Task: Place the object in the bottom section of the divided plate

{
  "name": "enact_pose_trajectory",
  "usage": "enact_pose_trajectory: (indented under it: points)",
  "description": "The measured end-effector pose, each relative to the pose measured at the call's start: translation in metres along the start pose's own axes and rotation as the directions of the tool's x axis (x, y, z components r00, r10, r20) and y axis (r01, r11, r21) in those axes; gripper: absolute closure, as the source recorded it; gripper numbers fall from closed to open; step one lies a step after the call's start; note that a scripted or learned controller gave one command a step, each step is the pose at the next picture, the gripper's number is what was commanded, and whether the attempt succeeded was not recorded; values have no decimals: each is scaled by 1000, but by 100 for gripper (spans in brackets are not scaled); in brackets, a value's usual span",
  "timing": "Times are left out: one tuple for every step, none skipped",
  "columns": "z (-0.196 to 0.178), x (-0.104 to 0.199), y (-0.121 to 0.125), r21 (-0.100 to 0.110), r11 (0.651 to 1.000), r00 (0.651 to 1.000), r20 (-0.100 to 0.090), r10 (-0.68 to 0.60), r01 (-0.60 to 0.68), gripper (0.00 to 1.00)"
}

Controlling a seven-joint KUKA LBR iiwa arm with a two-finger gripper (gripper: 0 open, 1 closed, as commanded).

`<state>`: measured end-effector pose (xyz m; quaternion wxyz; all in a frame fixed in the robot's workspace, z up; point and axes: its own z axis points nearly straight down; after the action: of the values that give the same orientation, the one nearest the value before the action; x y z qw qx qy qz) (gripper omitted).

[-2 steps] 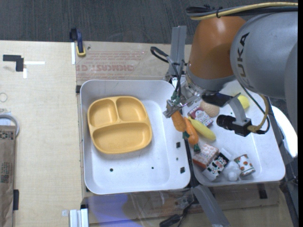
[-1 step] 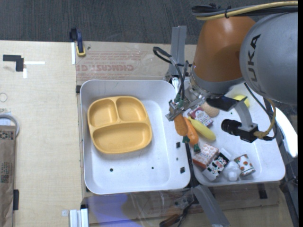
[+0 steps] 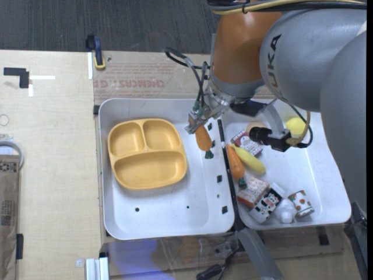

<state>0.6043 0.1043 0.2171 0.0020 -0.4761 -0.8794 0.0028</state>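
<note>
My claw (image 3: 201, 123) hangs over the right side of the left bin (image 3: 116, 214), close to the wall between the two bins. It is clenched on a small orange carrot (image 3: 203, 139). The carrot sticks down out of the fingers, and I can see its top end pinched between them. It hangs in the air, not in the plate.

The plate (image 3: 147, 154) is yellow and sits in the left bin, just to the left of the carrot. It has two small parts at the top and one big part at the bottom. I see nothing in any of the three parts. The carrot is beside the plate's right edge, not over the bottom part.

Above the claw I see the orange band (image 3: 242, 45) and the big grey arm (image 3: 326, 51) coming in from the right.

The right bin (image 3: 326, 174) has many toys in it. Another carrot (image 3: 235, 162) lies by the wall between the bins. A banana (image 3: 249, 159) lies just next to it. A yellow ball (image 3: 296, 126) sits further back, partly hidden by a black part of the arm. Near the front I see a small red box (image 3: 253, 192), a black and white carton (image 3: 266, 205), a white lump (image 3: 285, 213) and a little spotted cup (image 3: 301, 203).

Both bins rest on the pale wood surface (image 3: 46, 156).
</note>
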Motion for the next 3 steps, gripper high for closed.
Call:
enact_pose_trajectory:
  points:
    - [10,23,-14,1,985,985,-1,-174,174,100]
    - [-58,-37,-86,-2,920,920,1,-392,392,100]
    - [5,35,-88,0,959,959,-2,-282,282,100]
